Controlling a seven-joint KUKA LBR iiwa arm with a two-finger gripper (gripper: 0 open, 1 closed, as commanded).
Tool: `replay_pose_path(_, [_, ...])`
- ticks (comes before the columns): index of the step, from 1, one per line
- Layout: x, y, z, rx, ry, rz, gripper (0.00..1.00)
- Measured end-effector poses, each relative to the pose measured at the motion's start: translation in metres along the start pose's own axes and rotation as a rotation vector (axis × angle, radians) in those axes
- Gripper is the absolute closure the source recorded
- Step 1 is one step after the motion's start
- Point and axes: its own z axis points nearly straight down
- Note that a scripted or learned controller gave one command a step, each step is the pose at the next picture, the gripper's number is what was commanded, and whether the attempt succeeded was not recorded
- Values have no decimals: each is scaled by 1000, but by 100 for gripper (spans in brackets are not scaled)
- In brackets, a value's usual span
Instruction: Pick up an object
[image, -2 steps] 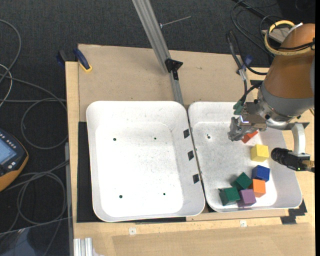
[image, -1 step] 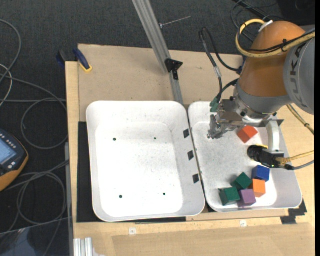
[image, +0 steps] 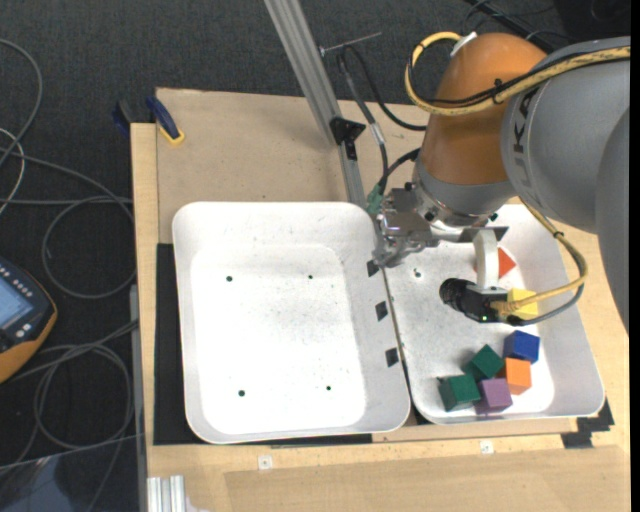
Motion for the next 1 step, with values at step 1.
replay_pose_path(1, [45, 36, 3, -3, 0, 1, 100])
